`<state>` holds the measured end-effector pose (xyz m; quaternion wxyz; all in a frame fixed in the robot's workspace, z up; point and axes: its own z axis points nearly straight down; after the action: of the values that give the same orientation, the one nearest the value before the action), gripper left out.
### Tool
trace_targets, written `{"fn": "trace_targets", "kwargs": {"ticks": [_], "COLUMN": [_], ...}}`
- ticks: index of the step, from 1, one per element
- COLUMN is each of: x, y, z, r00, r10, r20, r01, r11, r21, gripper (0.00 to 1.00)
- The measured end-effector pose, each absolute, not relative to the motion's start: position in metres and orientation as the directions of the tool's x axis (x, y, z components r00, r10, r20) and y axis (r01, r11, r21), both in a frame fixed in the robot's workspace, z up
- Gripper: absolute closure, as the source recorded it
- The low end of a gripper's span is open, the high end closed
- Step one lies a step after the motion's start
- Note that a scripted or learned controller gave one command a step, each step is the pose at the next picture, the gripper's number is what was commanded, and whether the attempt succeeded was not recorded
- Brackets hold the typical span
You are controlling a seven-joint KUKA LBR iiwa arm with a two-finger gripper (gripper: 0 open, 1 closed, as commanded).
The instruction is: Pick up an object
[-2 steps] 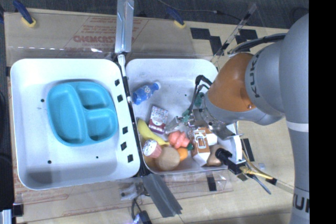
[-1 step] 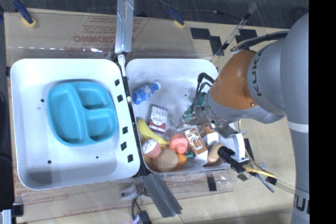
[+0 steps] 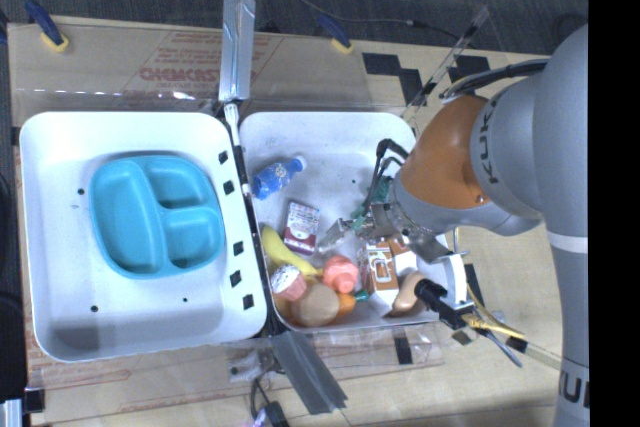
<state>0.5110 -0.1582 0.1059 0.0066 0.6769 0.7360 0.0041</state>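
Mixed plastic and card items lie heaped in the lower part of the right bin [image 3: 330,130]; any one of them serves as the object to pick. The claw [image 3: 368,223] sits low over this heap, just beside a small red-and-white packet [image 3: 301,223] and above a printed carton [image 3: 381,267]. Whether the claw is open or closed cannot be determined, and nothing can be confirmed as gripped.

Procedure, as judged from this layout: choose an item with free space on two sides. The packet is the best candidate, since it lies apart from the crowded corner. Descend vertically, straddle it, and close before lifting; avoid the bin wall.

Inventory:
- Bins: two, side by side on the counter [image 3: 120,50].
- Left bin [image 3: 50,245]: one blue divided tray [image 3: 158,213].
- Right bin: one blue bottle [image 3: 276,176], one banana [image 3: 285,253], one packet, one carton, one brown rounded item [image 3: 318,306], one pink-orange item [image 3: 340,272], one small cup [image 3: 288,283].

Further pieces beneath the arm are too hidden to count.
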Motion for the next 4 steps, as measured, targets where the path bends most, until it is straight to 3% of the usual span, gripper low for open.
{"fn": "trace_targets", "kwargs": {"ticks": [1, 2, 3, 4], "x": [0.511, 0.478, 0.478, 0.480], "y": [-0.158, -0.099, -0.131, -0.131], "z": [0.106, 0.110, 0.093, 0.104], "r00": [-0.084, -0.285, -0.439, -0.443], "r10": [0.996, 0.958, 0.898, 0.896], "r20": [-0.004, 0.001, 0.003, 0.001], "r01": [0.996, 0.958, 0.898, 0.896], "r11": [0.084, 0.285, 0.439, 0.443], "r21": [0.015, 0.003, 0.001, 0.003], "gripper": [0.00, 0.00, 0.00, 1.00]}}
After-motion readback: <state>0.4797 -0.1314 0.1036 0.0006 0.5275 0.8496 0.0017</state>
